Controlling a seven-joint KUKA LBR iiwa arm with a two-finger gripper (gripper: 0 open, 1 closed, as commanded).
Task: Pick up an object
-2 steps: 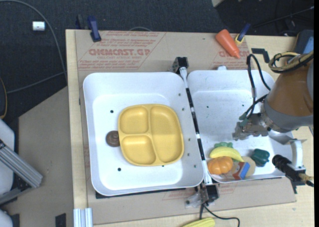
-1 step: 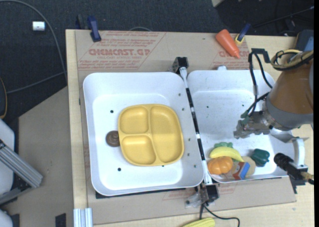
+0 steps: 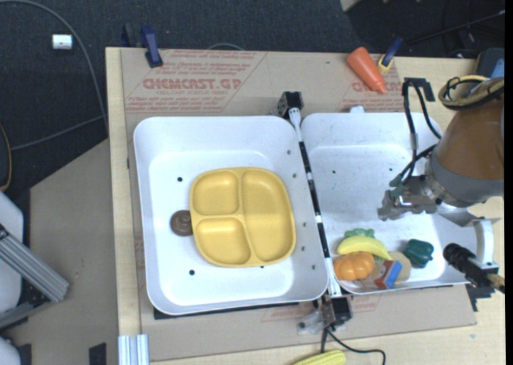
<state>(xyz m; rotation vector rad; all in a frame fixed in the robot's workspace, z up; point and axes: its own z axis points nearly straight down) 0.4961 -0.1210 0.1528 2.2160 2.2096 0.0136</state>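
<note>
Plastic toy food lies heaped in the near corner of the right bin (image 3: 353, 135), just below and in front of the gripper (image 3: 398, 204): a yellow banana (image 3: 362, 244), an orange fruit (image 3: 354, 266) touching it, a green piece (image 3: 418, 252) off to the gripper's near side, and a small red and blue piece (image 3: 390, 274) tucked against the orange fruit. These look like light, hollow, stiff toys with smooth skins, so I judge them easy to lift but prone to slip or roll out of a pinch. The banana seems the best pick, taken across its narrow middle; the round orange fruit would likely squirt away. The gripper hangs above bare bin floor, near the heap but apart from it, holding nothing I can see; whether it stands wide or narrow I cannot tell. Farther out, beyond the divider, the left bin (image 3: 160, 155) carries a yellow compartment plate (image 3: 242, 217) with a small brown object (image 3: 182, 223) touching its far edge.
</note>
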